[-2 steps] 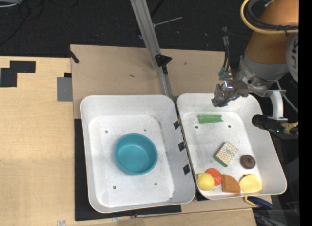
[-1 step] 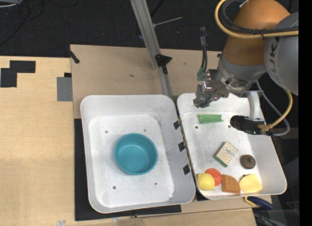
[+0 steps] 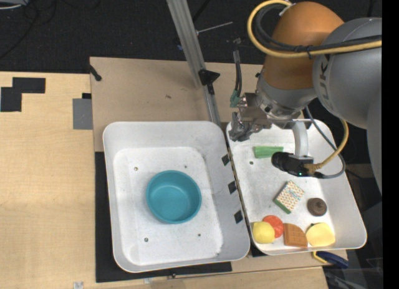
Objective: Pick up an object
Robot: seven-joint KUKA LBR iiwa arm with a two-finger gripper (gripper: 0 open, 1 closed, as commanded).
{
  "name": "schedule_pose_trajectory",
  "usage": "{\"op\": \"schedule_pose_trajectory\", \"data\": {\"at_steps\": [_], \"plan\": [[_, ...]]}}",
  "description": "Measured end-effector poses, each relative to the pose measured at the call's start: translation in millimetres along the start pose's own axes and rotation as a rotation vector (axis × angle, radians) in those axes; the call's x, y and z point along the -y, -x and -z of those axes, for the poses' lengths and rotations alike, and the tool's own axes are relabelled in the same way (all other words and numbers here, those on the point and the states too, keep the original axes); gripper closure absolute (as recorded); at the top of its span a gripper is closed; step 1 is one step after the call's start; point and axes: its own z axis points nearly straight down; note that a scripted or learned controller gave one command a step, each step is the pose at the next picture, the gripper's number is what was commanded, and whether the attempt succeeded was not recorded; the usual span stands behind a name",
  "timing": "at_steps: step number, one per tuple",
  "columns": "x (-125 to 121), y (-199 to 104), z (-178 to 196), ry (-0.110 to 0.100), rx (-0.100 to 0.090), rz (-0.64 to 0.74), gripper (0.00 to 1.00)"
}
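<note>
The gripper [image 3: 240,130] is hanging over the right bin [image 3: 355,216]; whether it is clenched, I cannot tell. One green block [image 3: 268,151], one patterned box [image 3: 288,196], one brown disc [image 3: 317,206] and four fruit-like pieces [image 3: 293,233] are lying there. One blue bowl [image 3: 174,196] is sitting in the left bin [image 3: 124,144]

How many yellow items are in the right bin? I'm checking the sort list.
2. One yellow item sits at the near edge beside a red one; the other is in the near right corner. The arm may hide more.

Teal bowl [image 3: 174,196], white bins [image 3: 124,141].
</note>
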Motion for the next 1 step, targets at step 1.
{"op": "schedule_pose_trajectory", "data": {"at_steps": [1], "plan": [[-8.8,-41.9,-20.0,-0.001,0.000,0.000,1.00]]}}
